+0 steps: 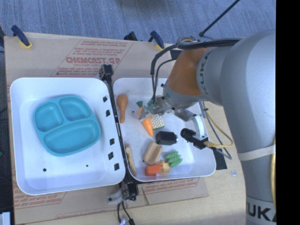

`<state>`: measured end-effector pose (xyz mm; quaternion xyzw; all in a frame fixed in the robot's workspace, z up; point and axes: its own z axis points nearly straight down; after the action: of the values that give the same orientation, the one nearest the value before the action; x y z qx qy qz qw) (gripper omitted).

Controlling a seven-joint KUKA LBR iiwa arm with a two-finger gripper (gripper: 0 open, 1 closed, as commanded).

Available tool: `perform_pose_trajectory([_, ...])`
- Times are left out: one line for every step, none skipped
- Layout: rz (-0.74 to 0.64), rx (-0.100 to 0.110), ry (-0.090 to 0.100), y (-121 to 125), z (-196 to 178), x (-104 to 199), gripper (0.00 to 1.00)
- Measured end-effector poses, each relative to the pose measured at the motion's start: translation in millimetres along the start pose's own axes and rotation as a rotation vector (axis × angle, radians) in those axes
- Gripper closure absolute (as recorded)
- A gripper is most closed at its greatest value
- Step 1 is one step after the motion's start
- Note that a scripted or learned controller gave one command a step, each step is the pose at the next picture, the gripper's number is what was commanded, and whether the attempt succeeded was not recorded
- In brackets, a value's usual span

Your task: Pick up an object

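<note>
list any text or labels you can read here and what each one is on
"CHEMCAST GP": red print on the cardboard sheet under the bins.
Smaller red lines around it and along the cardboard's front edge: too blurred to read.
"KUKA": on the arm's base, cut off by the frame edge.

The arm (234,88) covers the upper right corner of the right bin (133,86) and is itself cut off by the view's right and bottom edges. The tool (157,108) lies mostly under the wrist, so the state of its fingers cannot be told. Beneath it, a small patterned item (158,122) and a green piece (140,104) are too small to identify. The worktop (61,50) is cropped at the left edge. 1 cable (229,6) runs out of the view at the top.
</note>
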<state>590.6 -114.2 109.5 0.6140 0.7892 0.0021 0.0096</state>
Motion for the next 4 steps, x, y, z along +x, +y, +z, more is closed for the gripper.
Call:
perform_pose_trajectory([-0.116,0.013,0.012,54,-139,29,1.00])
perform_pose_trajectory([-0.115,0.016,0.013,53,-138,29,0.00])
perform_pose_trajectory([0.083,0.012,0.005,60,3,-1,0.00])
perform_pose_trajectory([0.079,0.011,0.008,61,-7,1,1.00])
